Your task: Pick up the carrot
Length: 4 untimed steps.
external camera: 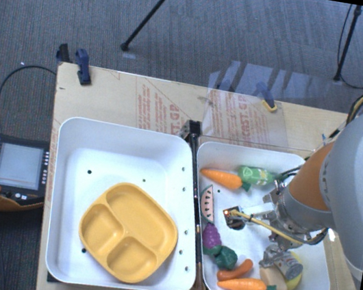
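Three toy carrots lie in the right bin (317, 165). The largest carrot (221, 178) is near the far left, with a leafy green piece (257, 176) at its right end. A small carrot (236, 269) and a longer carrot (243, 285) lie by the near wall. My gripper (275, 255) hangs over the bin's near right part, just right of the two near carrots and above a yellow and grey toy (288, 272). Nothing shows between its fingers.
The left bin (76, 150) holds a yellow divided plate (128, 232). In the right bin, a watermelon slice (208, 203), purple grapes (212, 236) and a green vegetable (224, 257) line the left wall. A pendant (15, 171) sits on the floor at left.
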Available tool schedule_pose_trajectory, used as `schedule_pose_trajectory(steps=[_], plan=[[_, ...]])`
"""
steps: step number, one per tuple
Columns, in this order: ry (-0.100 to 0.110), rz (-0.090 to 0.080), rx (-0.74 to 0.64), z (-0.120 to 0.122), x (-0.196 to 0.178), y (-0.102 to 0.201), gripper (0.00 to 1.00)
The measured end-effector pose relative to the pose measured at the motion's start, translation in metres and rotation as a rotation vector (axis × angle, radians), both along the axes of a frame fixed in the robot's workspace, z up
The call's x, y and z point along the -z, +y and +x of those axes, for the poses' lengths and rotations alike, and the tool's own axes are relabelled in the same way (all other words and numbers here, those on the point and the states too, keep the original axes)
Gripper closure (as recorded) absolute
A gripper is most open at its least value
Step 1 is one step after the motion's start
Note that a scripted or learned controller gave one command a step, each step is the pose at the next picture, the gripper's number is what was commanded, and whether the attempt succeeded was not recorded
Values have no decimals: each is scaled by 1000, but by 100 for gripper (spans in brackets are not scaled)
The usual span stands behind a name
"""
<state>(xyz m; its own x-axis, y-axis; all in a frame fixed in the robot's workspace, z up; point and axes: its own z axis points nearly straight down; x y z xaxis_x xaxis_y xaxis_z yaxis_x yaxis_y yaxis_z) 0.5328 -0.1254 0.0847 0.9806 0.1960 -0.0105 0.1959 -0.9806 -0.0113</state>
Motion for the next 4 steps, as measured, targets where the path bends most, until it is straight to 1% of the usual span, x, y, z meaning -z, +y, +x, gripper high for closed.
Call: schedule_pose_trajectory(steps=[1, 2, 3, 4], plan=[[-13, -1, -56, 56, -72, 45, 0], [2, 1, -3, 17, 1, 41, 0], [-4, -2, -38, 86, -2, 45, 0], [9, 5, -46, 84, -10, 47, 100]])
